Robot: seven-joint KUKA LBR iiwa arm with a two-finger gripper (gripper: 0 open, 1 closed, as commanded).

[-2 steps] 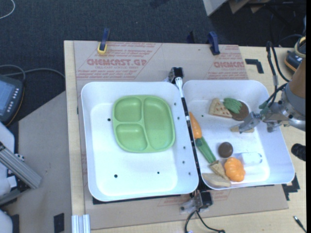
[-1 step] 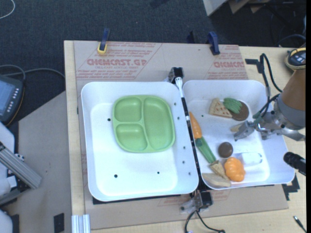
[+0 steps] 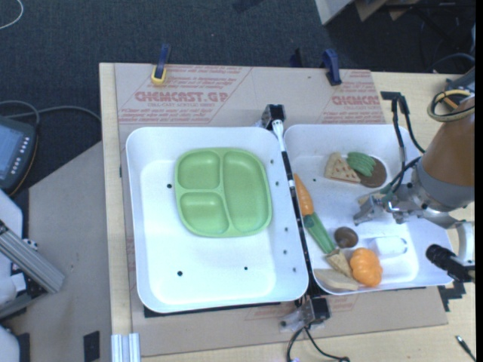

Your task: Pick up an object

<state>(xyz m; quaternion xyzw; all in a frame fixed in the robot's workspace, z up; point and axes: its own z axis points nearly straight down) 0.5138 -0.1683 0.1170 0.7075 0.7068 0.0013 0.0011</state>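
Grey gripper, finger state indiscernible, above right bin; advise centring over brown round piece, clear of orange fruit.

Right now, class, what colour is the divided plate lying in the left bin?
Light green, plain and unpatterned: the divided plate shows best in the camera view.

Even, fairly bright overhead light covers the scene. The two white bins glare nearly to blank white, losing surface detail, most of all just below the claw. Shadows are soft and short, hugging objects left of the claw. The picture is slightly soft and grainy; the dark floor above stays dim.
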